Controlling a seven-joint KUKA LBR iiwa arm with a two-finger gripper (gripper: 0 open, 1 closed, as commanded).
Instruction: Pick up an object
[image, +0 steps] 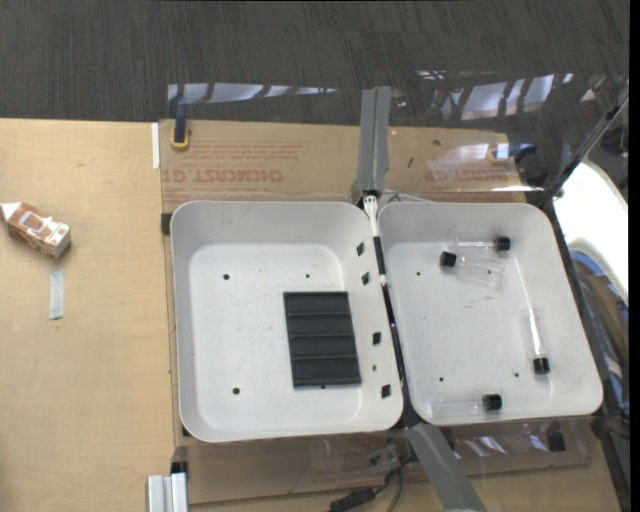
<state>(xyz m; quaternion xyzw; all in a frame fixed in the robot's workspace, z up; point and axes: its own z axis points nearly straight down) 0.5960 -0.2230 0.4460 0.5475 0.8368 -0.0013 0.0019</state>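
Observation:
A black ribbed rectangular block (322, 339) lies flat in the middle of the left bin (200, 300). In the right bin (570, 330) lie several clear plastic tubes with black caps: two near the top (474, 252), one along the right side (534, 345) and one by the front wall (478, 404).
A small orange-and-white box (38, 229) and a pale strip (56, 296) lie on the wooden bench to the left of the bins. Brown cardboard (250, 170) lies behind the bins, and a grey bar (374, 140) rises at the back between them.

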